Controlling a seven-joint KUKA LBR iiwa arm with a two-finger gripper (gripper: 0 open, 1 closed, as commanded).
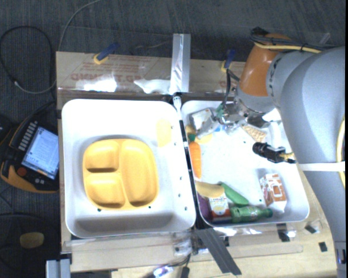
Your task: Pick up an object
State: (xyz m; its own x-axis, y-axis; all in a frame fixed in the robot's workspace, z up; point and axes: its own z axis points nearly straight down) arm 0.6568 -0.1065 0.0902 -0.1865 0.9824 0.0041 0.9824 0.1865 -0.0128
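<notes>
From my console I can't make out whether the gripper (222,118) is parted or closed; it sits low in the far left corner of the right bin (301,212), with the grey arm (313,103) coming in from the right. Just left of it, and close enough that I can't tell if they touch, lies a crumpled silvery packet (199,120). Nothing shows as gripped.

The other things to pick lie in the same bin. An orange carrot (195,158) lies along the left wall, nearer than the packet. Near that, a pale yellow wedge (207,188) lies beside a green pepper (235,194), and a green bottle (250,213) lies along the near wall. A red and white carton (274,190) sits toward the right wall.

The left bin (75,213) holds a yellow divided plate (120,172).
</notes>
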